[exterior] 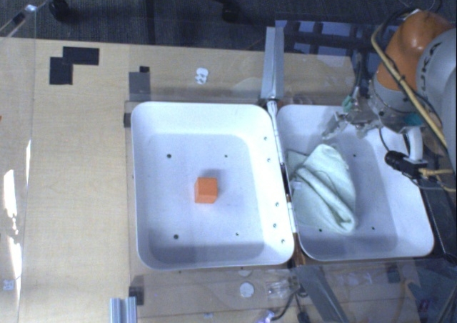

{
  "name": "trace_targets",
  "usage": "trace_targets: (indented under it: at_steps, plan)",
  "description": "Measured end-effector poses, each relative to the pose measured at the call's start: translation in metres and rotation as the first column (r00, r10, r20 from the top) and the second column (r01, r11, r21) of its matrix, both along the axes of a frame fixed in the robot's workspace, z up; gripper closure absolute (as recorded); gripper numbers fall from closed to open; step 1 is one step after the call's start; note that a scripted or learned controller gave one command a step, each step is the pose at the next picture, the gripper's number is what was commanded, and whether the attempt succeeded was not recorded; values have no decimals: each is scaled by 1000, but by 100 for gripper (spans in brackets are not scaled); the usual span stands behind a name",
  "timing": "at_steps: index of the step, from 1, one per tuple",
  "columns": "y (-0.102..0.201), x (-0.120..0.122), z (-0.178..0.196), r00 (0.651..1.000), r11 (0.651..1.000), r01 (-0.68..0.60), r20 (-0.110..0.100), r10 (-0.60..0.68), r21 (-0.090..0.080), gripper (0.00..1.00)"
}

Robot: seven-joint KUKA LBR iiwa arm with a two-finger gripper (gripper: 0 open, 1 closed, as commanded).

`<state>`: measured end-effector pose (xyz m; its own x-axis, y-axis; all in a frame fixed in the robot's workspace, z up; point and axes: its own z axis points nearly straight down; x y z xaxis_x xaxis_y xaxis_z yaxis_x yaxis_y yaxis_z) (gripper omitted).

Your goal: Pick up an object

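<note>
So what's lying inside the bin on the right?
A crumpled pale cloth lies in the right bin, against its left wall. Whatever might sit under the cloth is covered. The gripper hovers above the bin's far end.

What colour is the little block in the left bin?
Orange. The block shows plainly in the camera view, sitting alone near the middle of the white left bin.

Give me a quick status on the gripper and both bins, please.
Two-finger gripper open, above far end of right white bin, holding nothing. Crumpled pale green cloth lies in that bin. Small orange cube sits alone in left white bin. Nothing blocking.
</note>
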<state>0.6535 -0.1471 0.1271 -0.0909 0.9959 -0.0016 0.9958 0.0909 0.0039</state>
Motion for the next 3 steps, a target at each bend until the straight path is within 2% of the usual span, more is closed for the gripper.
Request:
trace_targets:
  at_steps: [1,2,3]
  plan:
    - [-28,17,-40,993,993,114,3,-114,0,0]
    - [-27,20,-26,994,994,108,11,-108,-2,100]
    - [29,-8,69,933,933,359,1,-359,3,100]
